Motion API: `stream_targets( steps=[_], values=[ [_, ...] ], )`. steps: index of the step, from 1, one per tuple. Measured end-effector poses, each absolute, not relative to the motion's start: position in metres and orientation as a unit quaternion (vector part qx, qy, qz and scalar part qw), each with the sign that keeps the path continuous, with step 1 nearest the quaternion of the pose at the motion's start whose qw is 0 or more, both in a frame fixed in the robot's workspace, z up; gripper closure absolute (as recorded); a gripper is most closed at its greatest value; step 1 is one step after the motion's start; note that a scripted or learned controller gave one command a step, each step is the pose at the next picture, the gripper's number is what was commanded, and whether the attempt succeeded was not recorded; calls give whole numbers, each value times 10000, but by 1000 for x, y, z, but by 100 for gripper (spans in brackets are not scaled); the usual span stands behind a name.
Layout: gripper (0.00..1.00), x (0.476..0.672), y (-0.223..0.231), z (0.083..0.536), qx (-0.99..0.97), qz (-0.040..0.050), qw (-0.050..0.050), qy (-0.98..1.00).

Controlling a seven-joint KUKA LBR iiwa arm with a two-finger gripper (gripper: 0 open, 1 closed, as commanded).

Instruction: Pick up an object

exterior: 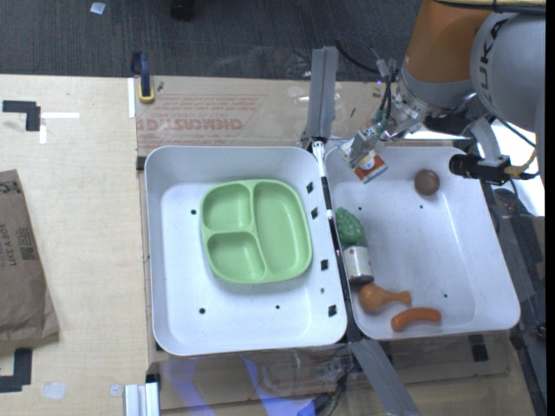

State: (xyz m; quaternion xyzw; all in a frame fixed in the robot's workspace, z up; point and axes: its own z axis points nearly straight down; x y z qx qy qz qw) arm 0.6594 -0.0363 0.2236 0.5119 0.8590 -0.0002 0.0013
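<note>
While the pincer [371, 150] hangs over the far-left corner of the right bin [473, 258], a small white-and-orange block [369, 166] sits at its tips; looks pinched between the fingers, contact partly blurred. Arm [468, 33] comes in from upper right, orange band above the wrist.

Right bin contents, relative to the pincer: brown ball [426, 182] just to its right, near the far wall. Green leafy toy [349, 225] below it, against the left wall. Small can [357, 263] further below, touching the same wall. Orange drumstick-shaped toy [382, 298] and orange sausage [416, 318] well below, near the bin's near edge, close together.

Left bin [173, 258], to the pincer's left: one light green divided plate [257, 230] with three compartments, lying flat, nothing in them.

Bench [78, 232] is pale wood. Brown paper bag [22, 258] far left of the pincer at the frame edge. Cardboard sheet [217, 115] with red print lies behind the left bin. Dark carpet floor [217, 16] beyond the bench.
</note>
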Motion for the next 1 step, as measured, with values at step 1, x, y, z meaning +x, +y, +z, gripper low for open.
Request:
stream_targets(
  steps=[1],
  values=[
    [100, 659, 21, 243, 4573, 0, 13, 8893]
  ],
)
